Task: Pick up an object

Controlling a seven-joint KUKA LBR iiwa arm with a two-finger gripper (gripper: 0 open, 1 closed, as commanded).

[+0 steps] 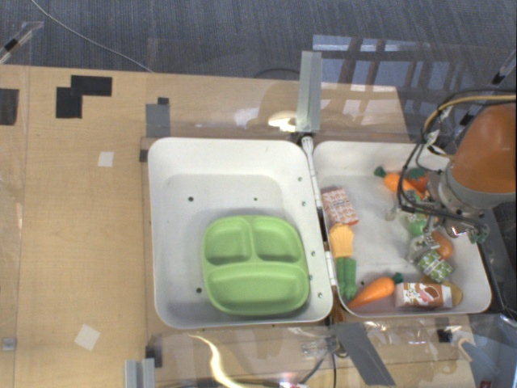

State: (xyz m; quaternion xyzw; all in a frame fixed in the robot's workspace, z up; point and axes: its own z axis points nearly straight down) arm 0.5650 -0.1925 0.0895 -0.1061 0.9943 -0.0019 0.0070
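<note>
The gripper hangs low in the right bin, just over small toy foods near the bin's right wall, but I cannot tell whether it is holding anything.

The arm shows a rounded orange band over a grey collar. Thin cables, dark with what looks like yellow among them, loop across its upper side. Below the collar sit darker metal wrist parts, too cluttered to make out clearly.
</note>
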